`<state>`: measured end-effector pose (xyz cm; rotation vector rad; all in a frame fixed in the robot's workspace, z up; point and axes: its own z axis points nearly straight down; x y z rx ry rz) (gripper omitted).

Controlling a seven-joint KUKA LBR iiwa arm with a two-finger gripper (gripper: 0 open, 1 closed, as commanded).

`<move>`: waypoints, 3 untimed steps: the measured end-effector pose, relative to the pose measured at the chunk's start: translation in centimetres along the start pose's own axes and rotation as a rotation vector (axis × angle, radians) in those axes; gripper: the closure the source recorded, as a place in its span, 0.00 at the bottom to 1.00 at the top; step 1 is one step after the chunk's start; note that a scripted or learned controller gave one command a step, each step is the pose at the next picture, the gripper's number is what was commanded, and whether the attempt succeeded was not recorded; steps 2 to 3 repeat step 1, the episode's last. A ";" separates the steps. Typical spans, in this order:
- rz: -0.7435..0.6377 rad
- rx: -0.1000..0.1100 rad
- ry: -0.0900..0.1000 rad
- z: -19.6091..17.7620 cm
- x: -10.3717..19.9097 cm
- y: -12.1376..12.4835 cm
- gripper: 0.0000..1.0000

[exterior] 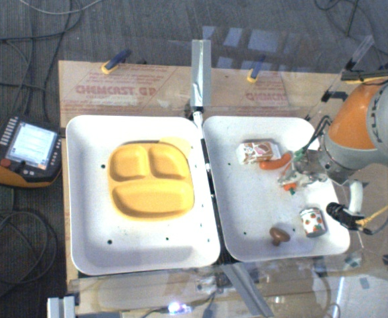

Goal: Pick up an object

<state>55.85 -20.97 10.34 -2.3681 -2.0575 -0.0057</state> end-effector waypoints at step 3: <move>-0.041 0.001 -0.006 -10.1 5.9 -1.3 1.00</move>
